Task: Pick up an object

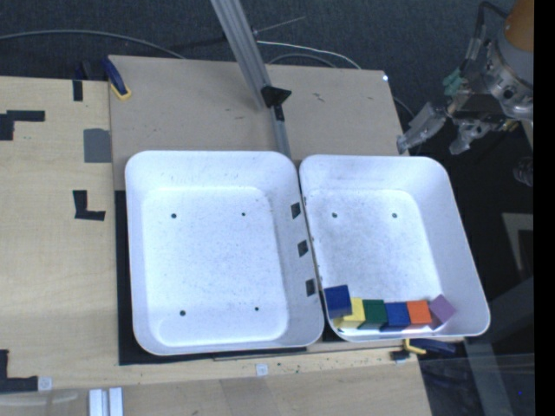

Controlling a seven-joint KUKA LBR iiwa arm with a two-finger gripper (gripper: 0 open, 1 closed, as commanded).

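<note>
Camera view, looking down at a slant, takes in a wooden bench bearing two shallow white bins side by side. A brown board lies under the bins' far edges. Everything below is placed against the right bin.

Touching its left wall sits the left bin, its floor speckled with fine dark flecks. Along the seam where the two walls meet, three small dark clips show in a row. A metal pole slants in from the top of the picture and ends at a black fitting just beyond the right bin's far left corner.

The arm hangs beyond the right bin's far right corner, outside its rim and above the bench edge, with an orange patch at its upper part. The gripper points down and to the left toward that corner; one grey finger is plain, but whether the fingers are spread or closed cannot be told from this angle. Nothing shows between them.

Inside the right bin, pressed against its near wall, a row of small blocks sits well apart from the gripper: a blue block, a yellow block, a green block, a second blue block, an orange block and a purple block, each touching its neighbour.
</note>
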